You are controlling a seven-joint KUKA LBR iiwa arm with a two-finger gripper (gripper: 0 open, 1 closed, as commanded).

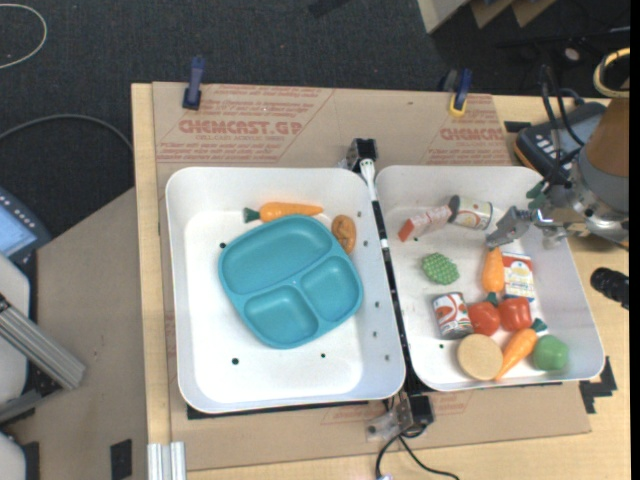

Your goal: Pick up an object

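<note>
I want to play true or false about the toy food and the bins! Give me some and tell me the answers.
1. The blue tray sits in the left bin. True.
2. A carrot lies beside the tray, above it in the view. True.
3. The green ball is on the tray. False: it is in the right bin, near the lower right corner.
4. The can is in the left bin. False: it is in the right one.
5. The gripper is over the right bin. True.
</note>
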